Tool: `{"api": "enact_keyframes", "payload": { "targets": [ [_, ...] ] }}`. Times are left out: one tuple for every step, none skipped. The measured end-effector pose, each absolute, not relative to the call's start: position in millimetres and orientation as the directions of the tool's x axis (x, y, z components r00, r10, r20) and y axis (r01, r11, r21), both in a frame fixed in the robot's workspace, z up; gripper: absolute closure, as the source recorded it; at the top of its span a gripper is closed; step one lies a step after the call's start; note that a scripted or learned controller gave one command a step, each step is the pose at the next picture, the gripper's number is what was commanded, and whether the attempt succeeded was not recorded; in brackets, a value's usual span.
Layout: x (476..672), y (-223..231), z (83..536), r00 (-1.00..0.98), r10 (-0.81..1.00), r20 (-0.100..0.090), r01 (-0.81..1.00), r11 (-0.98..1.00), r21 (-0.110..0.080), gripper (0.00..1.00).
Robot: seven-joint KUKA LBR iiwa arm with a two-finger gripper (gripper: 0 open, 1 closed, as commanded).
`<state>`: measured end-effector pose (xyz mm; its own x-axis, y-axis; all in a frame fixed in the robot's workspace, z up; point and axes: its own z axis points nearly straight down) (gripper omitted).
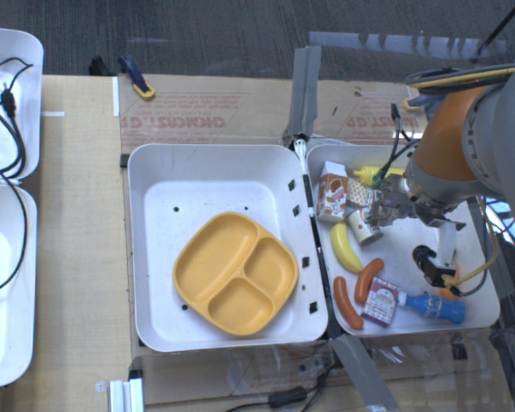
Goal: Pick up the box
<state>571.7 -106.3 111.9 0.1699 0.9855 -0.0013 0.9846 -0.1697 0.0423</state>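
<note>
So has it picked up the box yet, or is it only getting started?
Not yet. The arm has reached into the right bin, and its gripper is down beside the box, which lies among the toy food. Grasping and lifting are left.

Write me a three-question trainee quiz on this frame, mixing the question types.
1. True or false: the yellow three-compartment plastic plate lies in the left white bin.
2. Multiple choice: the yellow banana lies (A) on the plate, (B) in the right white bin, (C) on the cardboard behind the bins.
3. Fill in: nearest the two-finger gripper, at the right bin's back, stands the small brown-and-white printed ____.

Key: 1 true. 2 B. 3 box.
</note>
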Motion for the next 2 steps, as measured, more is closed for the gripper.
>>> {"api": "enact_keyframes", "payload": {
  "targets": [
    [649.8,-189,92,0.372,0.928,-0.003,0.928,-0.372,-0.003,0.00],
    [658.3,-123,98,0.614,0.789,-0.003,0.789,-0.614,-0.002,0.00]
  ]
}}
